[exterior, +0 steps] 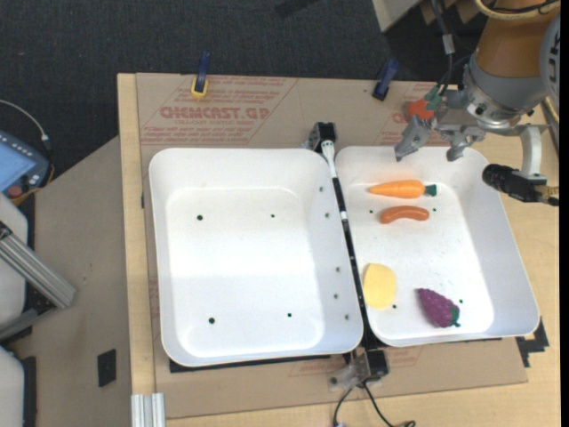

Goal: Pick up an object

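Two shallow white bins sit side by side on the bench. The left bin (240,247) holds nothing but a few small dark dots on its floor. The right bin (498,238) holds four toy foods. A carrot (397,189) lies near the far end, and a sausage (404,214) lies just beside it on the near side, the two apart but close. Farther toward the viewer, a pale yellow piece (380,286) rests against the bin's left wall, and a purple bunch of grapes (436,308) lies to its right, near the front rim.

The bins rest on a sheet of brown cardboard (231,109) with red printing, held at its far edge by a yellow clamp (201,83) and a blue clamp (386,78). A black clip (322,136) joins the bins at the far end. Dark carpet (133,16) surrounds the bench.

The carrot's long axis runs left to right across the bin, its orange tip pointing left and its green top pointing right. The sausage lies nearly parallel to it.

The gripper (431,152) hangs over the far rim of the right bin, beyond the carrot and not touching it. Its two fingers are spread apart with nothing between them.
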### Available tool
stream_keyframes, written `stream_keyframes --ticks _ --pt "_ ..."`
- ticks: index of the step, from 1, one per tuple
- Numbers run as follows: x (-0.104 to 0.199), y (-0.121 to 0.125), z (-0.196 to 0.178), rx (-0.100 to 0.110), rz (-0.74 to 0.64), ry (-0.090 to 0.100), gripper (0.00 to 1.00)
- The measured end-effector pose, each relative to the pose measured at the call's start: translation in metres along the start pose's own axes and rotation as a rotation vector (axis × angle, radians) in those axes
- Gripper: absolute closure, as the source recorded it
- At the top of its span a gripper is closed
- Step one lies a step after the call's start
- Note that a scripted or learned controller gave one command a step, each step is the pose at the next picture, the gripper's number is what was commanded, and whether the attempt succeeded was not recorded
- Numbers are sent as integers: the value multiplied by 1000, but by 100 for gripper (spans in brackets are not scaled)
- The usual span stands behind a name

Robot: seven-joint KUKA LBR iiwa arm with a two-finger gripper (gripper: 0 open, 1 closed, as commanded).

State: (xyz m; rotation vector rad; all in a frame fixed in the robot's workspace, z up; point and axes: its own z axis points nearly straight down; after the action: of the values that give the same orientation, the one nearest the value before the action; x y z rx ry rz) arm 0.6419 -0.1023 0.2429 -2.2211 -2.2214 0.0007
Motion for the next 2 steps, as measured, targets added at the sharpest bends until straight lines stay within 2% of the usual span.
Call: stream_keyframes --ticks 1,2 --pt "-6 -32 -142 -11 0 -2 0" --pt "-6 -30 -145 -5 -1 -2 100"
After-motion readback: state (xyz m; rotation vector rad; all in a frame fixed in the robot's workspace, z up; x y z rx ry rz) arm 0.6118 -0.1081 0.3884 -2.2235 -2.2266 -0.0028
